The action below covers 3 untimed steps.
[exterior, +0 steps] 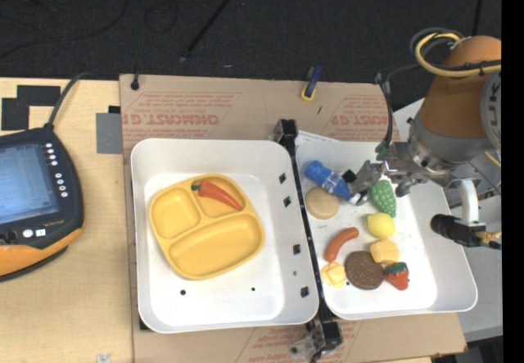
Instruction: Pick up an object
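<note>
the claw hangs low over crowded toys; whether it is apart or together cannot be told. the green toy sits just beneath, blue bottle beside; neighbours may get nudged or the grasp may slip.

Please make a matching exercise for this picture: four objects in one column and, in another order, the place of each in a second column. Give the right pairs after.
Objects:
1. orange chili pepper
2. blue bottle
3. strawberry
4. yellow divided plate

Places:
A. right bin, far side, near the divider
B. upper compartment of the plate
C. right bin, near side, beside the dark brown round patty
D. on the floor of the left bin

Pairs: 1-B, 2-A, 3-C, 4-D
</note>
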Tool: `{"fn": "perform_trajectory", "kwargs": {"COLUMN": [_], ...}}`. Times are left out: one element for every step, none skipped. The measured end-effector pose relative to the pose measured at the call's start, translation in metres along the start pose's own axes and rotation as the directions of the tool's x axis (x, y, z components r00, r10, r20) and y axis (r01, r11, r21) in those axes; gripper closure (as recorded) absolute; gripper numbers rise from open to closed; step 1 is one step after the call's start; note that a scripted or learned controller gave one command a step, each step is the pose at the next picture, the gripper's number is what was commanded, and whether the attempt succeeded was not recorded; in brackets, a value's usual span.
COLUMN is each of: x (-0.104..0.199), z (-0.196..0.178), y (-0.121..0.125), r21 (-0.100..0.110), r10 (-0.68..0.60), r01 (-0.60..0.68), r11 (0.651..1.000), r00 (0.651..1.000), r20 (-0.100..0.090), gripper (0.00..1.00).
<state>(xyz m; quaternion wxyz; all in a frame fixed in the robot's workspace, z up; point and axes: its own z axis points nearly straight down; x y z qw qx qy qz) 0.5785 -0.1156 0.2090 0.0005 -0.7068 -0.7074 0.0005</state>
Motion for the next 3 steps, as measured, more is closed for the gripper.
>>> {"fn": "perform_trajectory", "kwargs": {"x": [-0.001,0.045,0.126], "z": [-0.010,-0.022,-0.179], "y": [0.000,-0.039,-0.080], "r21": [0.002,0.004,-0.015], "r10": [0.001,-0.003,-0.011], "r01": [-0.001,0.003,0.010], "r11": [1.000,1.000,1.000], "r00": [1.000,1.000,1.000], "r20": [-0.001,-0.003,-0.004], "gripper": [1.00,1.00,1.00]}}
